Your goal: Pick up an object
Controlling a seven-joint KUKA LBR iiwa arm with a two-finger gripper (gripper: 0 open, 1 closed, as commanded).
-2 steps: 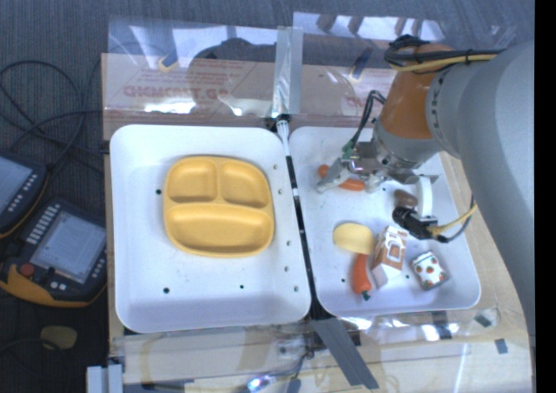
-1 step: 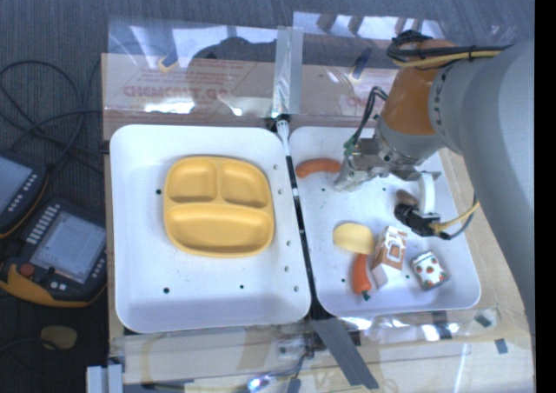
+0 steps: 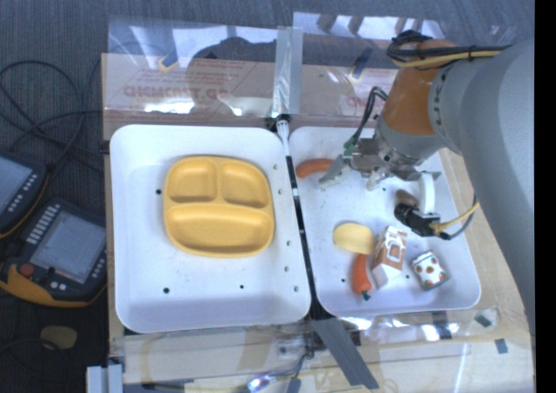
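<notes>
My gripper [image 3: 355, 177] is low over the back of the right bin [image 3: 452, 296], its fingers spread apart with nothing between them. An orange-red sausage [image 3: 311, 167] lies just left of the left fingertip [image 3: 334, 176], near the bin's back left corner. Toward the front of the same bin lie a yellow wedge-shaped piece [image 3: 351, 236], an orange carrot [image 3: 360, 275], a small brown-and-white carton [image 3: 391, 251] and a small white can with red marks [image 3: 428, 269].
A yellow divided plate [image 3: 219, 205] sits in the middle of the left bin [image 3: 139, 296]. The arm [image 3: 486, 122] covers the right bin's back right side. A clear plastic sheet [image 3: 217, 78] stands behind both bins.
</notes>
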